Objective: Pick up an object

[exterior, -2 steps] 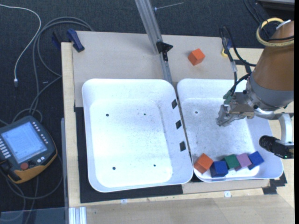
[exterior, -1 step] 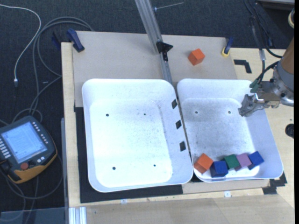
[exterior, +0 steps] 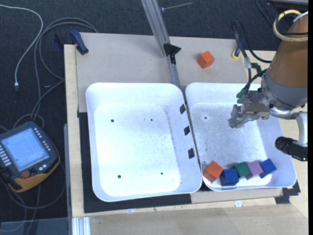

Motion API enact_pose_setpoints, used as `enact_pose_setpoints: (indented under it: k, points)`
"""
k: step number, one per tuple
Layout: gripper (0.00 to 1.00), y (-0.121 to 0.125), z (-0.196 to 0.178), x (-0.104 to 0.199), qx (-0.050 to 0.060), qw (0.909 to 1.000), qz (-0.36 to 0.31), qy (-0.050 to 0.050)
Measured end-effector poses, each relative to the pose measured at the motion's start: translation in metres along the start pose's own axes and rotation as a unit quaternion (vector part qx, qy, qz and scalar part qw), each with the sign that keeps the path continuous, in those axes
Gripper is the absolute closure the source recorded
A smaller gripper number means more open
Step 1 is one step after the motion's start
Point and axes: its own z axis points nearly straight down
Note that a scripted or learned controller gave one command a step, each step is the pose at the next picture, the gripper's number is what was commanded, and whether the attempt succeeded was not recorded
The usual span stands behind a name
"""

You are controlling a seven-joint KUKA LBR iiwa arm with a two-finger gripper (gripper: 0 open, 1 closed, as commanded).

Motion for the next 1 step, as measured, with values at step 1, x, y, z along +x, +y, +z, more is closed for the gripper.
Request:
enact_pose_setpoints:
  k: [1]
  points:
    - [1.0, -0.0198, 0.0983, -0.0654, 0.004, 1.0, 0.007, -0.002]
